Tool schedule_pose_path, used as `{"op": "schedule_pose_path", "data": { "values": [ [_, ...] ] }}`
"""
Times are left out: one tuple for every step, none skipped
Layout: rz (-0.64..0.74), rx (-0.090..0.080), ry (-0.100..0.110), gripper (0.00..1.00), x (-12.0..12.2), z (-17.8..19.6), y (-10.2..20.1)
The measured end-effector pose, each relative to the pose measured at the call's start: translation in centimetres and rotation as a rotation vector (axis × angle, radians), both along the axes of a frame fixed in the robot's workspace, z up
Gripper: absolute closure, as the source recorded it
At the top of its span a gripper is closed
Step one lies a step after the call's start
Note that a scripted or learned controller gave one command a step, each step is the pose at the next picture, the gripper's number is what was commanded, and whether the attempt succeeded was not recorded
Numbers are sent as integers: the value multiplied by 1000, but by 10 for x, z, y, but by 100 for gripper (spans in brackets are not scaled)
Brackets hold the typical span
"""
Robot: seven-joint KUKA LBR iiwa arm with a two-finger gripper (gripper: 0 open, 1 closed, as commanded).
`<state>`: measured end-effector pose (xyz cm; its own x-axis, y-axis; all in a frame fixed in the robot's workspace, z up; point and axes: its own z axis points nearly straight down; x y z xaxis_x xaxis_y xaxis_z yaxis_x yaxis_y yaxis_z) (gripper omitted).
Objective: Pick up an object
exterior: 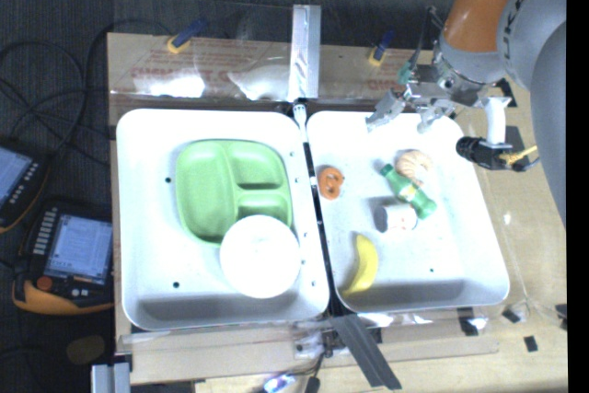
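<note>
The grey two-finger gripper (411,111) hangs over the far edge of the right shallow white bin (479,225), its two fingers splayed apart with nothing between them, so it is open and empty. That spread suits a descent onto something, and it is held high enough to stay apart from everything below.

The candidates for picking all lie in that right bin. Nearest the gripper is a small doll-like toy with a pale round head and green body (410,179), lying on its side; touching its lower end is a short white cylinder with a dark end (396,217). A yellow banana (363,263) curves along the near left part of the bin, and a small orange round piece (329,182) sits hard against the wall shared with the other bin, an awkward spot for fingers.

The left white bin (147,216) holds a green sectioned plastic tray (221,184) with a white round plate (260,255) overlapping its near corner, well apart from the arm.

I judge the pick not yet begun; the toy looks the likeliest target
</note>
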<state>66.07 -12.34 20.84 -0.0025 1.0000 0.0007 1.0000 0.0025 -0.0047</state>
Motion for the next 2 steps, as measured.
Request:
{"op": "schedule_pose_path", "data": {
  "values": [
    [112, 0, -2, 0, -52, -116, -42],
    [112, 0, -3, 0, -52, -116, -42]
  ]
}}
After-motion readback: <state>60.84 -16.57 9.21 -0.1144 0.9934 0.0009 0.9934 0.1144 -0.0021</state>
